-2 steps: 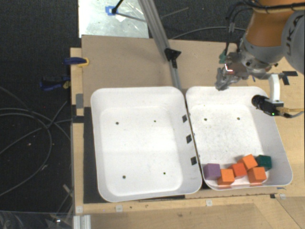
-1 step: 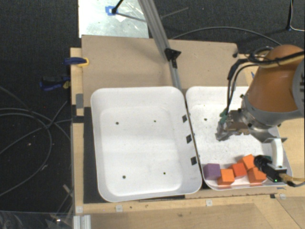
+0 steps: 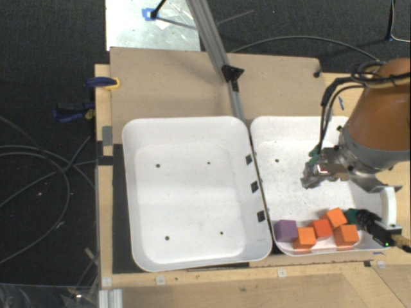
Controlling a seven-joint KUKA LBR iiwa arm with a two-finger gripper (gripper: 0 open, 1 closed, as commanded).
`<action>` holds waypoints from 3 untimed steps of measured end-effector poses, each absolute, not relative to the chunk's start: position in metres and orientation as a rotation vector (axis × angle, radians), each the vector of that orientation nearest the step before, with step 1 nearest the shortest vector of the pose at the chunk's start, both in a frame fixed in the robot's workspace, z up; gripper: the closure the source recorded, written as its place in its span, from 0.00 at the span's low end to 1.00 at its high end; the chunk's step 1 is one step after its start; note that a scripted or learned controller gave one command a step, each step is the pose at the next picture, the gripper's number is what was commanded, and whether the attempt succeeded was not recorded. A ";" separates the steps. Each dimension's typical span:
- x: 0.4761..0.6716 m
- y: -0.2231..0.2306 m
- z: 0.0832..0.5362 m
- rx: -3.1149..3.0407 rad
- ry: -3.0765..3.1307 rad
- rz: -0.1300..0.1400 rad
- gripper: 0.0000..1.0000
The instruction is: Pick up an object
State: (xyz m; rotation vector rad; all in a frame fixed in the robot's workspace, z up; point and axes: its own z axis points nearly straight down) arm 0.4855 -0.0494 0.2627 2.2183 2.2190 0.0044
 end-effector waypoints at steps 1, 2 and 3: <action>0.484 -0.006 0.218 2.216 2.233 -0.002 1.00; 0.526 0.017 0.222 2.211 2.228 0.005 1.00; 0.627 0.030 0.240 2.208 2.226 0.009 1.00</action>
